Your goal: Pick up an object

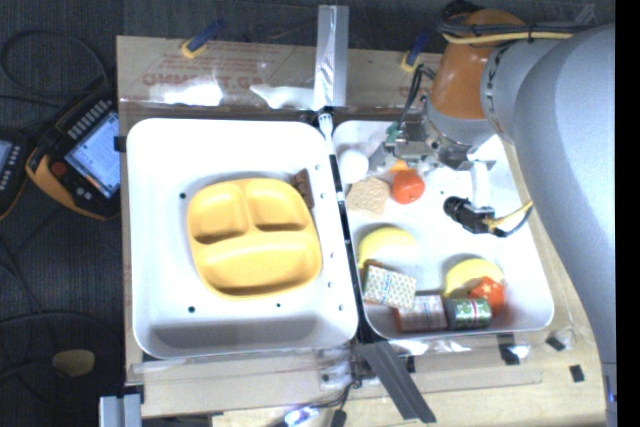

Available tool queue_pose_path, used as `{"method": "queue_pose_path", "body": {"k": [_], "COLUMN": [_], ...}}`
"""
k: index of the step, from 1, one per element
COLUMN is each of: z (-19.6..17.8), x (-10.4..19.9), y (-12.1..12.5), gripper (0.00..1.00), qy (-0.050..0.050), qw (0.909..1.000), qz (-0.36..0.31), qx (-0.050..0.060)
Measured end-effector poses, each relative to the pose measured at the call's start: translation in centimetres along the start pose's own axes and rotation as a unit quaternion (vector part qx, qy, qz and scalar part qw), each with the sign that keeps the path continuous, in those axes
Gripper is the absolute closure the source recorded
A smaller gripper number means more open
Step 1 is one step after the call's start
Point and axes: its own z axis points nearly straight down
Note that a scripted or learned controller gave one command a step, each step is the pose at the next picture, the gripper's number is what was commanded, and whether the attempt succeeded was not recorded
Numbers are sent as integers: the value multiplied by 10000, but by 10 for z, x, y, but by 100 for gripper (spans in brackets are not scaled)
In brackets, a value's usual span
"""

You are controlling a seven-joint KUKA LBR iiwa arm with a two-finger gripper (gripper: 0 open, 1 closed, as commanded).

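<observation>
My gripper (408,153) hangs low over the back of the right bin (530,245), below the orange wrist band (462,85). An orange-red ball (407,186) lies directly in front of the gripper's tip, touching or nearly touching it. To the ball's left, a tan square sponge (367,196) rests against the bin wall, with a white egg-like object (353,161) just behind it. I see nothing lifted off the bin floor.
The right bin also holds a yellow round piece (385,242), a patterned packet (389,287), a red box (421,313), a green can (468,313), another yellow piece (470,272) and a red tomato (488,290). A yellow compartment tray (255,237) fills the left bin (160,315).
</observation>
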Motion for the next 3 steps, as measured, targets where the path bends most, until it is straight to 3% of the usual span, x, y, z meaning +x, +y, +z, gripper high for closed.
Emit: {"method": "queue_pose_path", "body": {"k": [1,2,3], "z": [-10,0,2], "x": [1,-1,-10], "y": [0,11,9], "gripper": [100,100,0], "qy": [16,47,-3], "qw": [10000,9923,9919], "qz": [0,1217,1252], "qx": [3,221,234]}}
